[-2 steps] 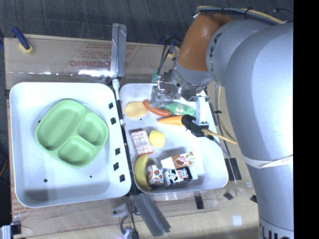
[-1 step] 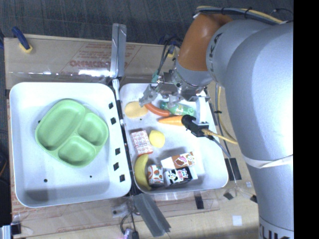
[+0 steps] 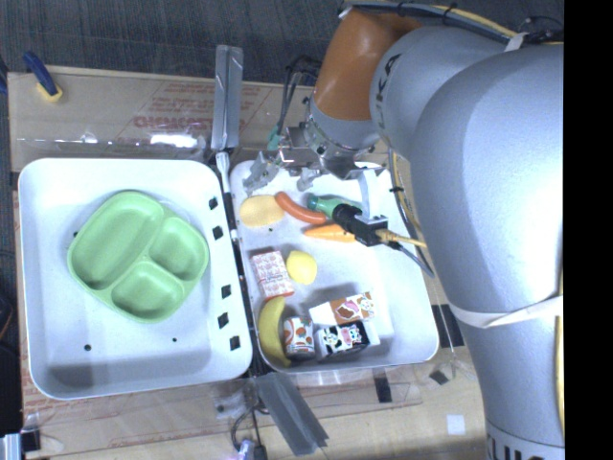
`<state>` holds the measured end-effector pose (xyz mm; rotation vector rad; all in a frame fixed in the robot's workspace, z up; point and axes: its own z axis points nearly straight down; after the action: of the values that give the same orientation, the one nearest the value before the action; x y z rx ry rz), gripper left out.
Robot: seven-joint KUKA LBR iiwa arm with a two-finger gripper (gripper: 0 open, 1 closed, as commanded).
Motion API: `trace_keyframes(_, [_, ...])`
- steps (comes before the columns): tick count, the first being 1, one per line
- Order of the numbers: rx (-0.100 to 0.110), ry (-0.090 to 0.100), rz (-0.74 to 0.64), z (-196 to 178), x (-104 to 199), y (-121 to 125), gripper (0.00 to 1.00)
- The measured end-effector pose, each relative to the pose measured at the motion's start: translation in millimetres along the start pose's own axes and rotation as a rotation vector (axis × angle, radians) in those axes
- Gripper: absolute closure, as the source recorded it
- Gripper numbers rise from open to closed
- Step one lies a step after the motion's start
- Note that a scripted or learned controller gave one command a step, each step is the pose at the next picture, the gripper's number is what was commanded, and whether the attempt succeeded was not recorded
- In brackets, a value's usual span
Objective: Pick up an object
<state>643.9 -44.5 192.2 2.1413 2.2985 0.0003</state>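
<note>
1. The claw (image 3: 278, 161) hangs over the far end of the right bin (image 3: 414, 326); its metal fingers look slightly spread and nothing sits between them, though the view is too cluttered to be sure how wide
2. Nearest in that bin lie a banana (image 3: 269, 333) and small cartons (image 3: 342, 324)
3. Mid-bin, a yellow lemon (image 3: 302, 267) sits beside a pink packet (image 3: 271, 271)
4. Farthest, just under the claw, lie a pale potato (image 3: 261, 211) and a red sausage (image 3: 300, 209), the likeliest targets
5. To grasp well, I judge it should centre over one item, descend straight, and close across the narrow side, avoiding the bin wall
</note>
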Motion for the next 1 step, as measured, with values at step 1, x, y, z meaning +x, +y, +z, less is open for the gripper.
trace_keyframes(1, [0.003, 0.001, -0.105, 55.7, -55.2, -14.1, 0.0])
